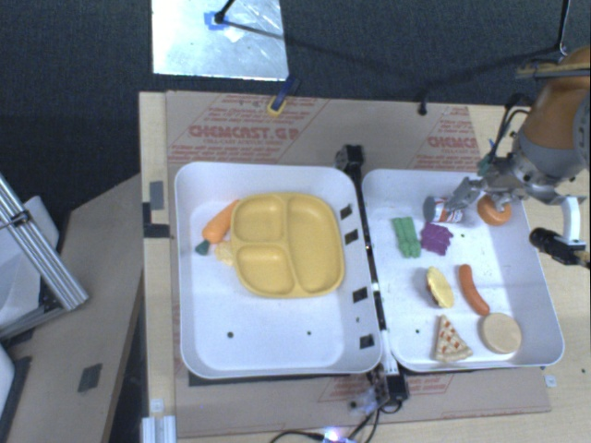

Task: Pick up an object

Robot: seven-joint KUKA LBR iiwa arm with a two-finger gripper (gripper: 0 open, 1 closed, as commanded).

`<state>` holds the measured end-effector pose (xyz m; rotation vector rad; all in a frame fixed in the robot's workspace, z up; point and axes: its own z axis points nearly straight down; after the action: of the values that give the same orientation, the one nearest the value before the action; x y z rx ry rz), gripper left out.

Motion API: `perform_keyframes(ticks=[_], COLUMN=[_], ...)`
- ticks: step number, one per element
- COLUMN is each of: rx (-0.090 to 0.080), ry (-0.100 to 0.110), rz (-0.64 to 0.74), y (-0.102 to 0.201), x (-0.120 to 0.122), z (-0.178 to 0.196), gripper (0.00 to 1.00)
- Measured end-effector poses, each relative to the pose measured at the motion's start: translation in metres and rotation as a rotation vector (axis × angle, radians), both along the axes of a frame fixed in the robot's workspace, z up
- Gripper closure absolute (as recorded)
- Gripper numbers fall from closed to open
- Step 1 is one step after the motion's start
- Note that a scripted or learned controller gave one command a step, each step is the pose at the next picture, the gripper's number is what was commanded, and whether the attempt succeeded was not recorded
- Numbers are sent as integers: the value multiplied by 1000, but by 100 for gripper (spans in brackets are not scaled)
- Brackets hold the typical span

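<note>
Camera view shows you the jaws low in the right bin's far corner, touching a small red-and-white can; you cannot tell whether they are clenched. Just beside them sit an orange fruit, a purple grape bunch and a green pepper.

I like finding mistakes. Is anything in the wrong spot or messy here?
One thing looks odd: the carrot lies in the left bin beside the yellow plate, not on it, with its tip against the plate's rim. The plate's compartments hold no food. The toy foods in the right bin lie scattered loosely, but nothing looks spilled or broken.
</note>
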<state>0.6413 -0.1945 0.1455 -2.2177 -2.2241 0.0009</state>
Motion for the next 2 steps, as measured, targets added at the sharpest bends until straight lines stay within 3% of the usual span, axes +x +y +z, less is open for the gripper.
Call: perform_keyframes(ticks=[1, 2], rx=[2, -1], ry=[5, -2], rz=[3, 3], y=[8, 9], x=[-1, 0], z=[-45, -59], gripper=[0, 0])
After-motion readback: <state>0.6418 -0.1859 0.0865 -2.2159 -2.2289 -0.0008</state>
